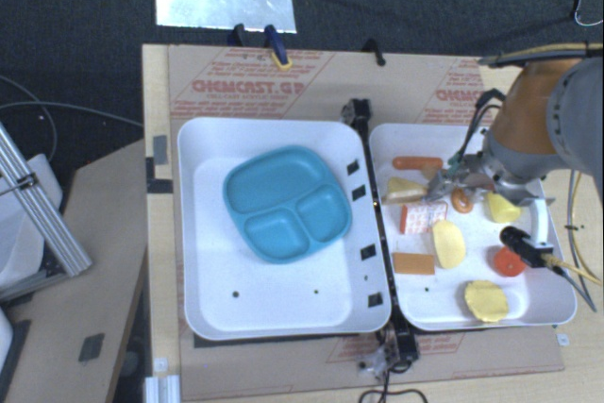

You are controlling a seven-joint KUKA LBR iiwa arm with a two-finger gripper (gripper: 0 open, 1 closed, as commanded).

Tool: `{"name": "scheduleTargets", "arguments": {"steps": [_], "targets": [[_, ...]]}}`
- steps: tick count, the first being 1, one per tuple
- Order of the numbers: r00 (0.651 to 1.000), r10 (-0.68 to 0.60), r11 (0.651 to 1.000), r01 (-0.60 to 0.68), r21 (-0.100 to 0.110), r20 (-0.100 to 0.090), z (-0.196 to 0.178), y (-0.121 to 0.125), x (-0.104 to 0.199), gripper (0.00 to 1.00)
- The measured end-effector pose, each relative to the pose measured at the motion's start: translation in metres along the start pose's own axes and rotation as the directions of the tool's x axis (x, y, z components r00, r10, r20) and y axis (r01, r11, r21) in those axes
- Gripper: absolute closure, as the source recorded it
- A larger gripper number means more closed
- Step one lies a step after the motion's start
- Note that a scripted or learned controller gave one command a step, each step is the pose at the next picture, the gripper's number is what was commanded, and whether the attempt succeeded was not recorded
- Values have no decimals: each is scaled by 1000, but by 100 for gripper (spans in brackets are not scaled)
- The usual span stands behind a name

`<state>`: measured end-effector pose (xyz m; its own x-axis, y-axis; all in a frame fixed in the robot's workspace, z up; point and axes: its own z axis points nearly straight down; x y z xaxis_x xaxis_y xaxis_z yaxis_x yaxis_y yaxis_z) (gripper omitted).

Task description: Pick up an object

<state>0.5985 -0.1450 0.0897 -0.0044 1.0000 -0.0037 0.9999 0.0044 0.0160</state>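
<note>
Hovering over a small orange ring (462, 200), the tool's (451, 184) grip state stays unclear.

One camera, fixed high over the bench (311, 75), looks down slantwise on both bins (203, 231), fairly far off.

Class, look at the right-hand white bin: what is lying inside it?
Inside the right bin lie toy foods: a hot dog, cheese wedge, orange block, yellow lemon and tomato. The arm covers the bin's upper right part, hiding whatever lies beneath.
</note>
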Motion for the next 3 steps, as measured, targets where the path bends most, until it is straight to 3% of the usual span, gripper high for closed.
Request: {"name": "scheduleTargets", "arguments": {"steps": [1,2,3], "targets": [[1000,1,1000,-1,-8,7,-13,0,-3,100],[1000,3,1000,-3,4,-1,0,-6,-5,100],[1000,-7,1000,7,9,-6,-101,-26,77,100]]}}
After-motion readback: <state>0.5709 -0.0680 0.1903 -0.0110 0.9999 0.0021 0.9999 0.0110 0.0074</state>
